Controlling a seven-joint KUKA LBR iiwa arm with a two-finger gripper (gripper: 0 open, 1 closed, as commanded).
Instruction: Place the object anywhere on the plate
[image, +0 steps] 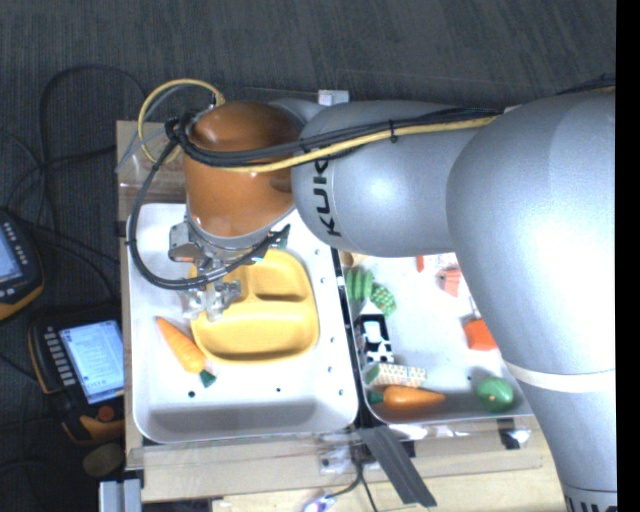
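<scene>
- A robotics lab is showing here: a KUKA arm (420, 190) is reaching over two white bins (150, 400).
- A teach pendant (15, 260) is lying on dark carpet (300, 45).

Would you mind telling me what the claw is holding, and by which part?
It cannot be told: the claw sits at the yellow plate's left rim, its tips hidden; the carrot lies apart.

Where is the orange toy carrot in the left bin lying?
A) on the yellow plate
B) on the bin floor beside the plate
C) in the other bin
B: the carrot lies on the white floor of the left bin, just left of the yellow plate.
</scene>
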